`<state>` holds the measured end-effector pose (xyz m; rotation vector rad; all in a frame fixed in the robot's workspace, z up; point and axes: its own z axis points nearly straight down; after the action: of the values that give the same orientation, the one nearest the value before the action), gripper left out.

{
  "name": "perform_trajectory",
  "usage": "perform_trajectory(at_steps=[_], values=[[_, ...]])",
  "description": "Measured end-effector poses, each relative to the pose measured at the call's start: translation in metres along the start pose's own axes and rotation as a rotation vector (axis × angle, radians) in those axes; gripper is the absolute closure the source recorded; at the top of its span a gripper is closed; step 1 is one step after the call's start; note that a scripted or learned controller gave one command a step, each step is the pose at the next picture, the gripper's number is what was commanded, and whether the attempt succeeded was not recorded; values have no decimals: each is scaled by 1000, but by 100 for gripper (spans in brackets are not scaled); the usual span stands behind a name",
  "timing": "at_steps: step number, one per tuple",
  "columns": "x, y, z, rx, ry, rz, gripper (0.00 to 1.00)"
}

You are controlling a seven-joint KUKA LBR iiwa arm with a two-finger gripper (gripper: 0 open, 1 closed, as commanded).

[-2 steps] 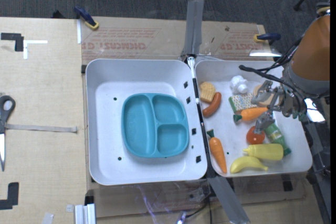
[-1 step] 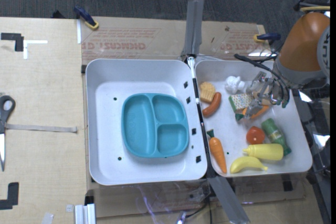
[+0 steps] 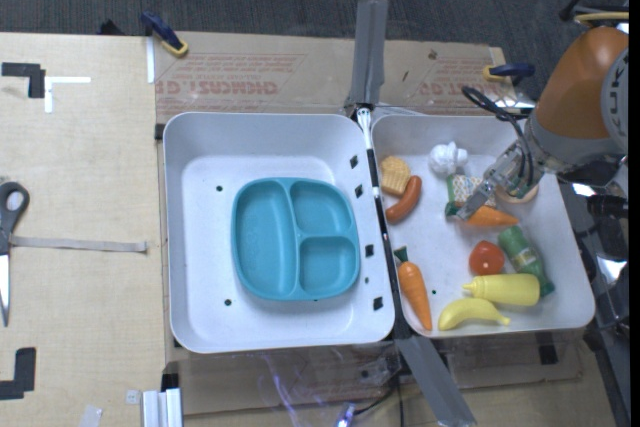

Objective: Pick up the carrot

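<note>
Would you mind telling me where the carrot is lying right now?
The carrot lies in the right bin, along its left wall near the front, just left of the banana, with the sausage farther back.

The arm (image 3: 590, 105) is grey, with a broad, rounded orange band above the wrist. The gripper (image 3: 478, 202) is slim metal and dark parts; thin dark cables loop beside the wrist.

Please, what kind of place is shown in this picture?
Probably a robotics lab test bench: a robot arm reaches over two white bins, toy food like a carrot and banana fills one, and clamps hold cardboard.
</note>
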<state>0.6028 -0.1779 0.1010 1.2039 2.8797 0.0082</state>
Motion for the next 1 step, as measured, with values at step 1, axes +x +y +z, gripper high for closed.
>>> perform_trajectory(at_steps=[1], values=[[27, -13, -1, 1, -5, 151, 0]])
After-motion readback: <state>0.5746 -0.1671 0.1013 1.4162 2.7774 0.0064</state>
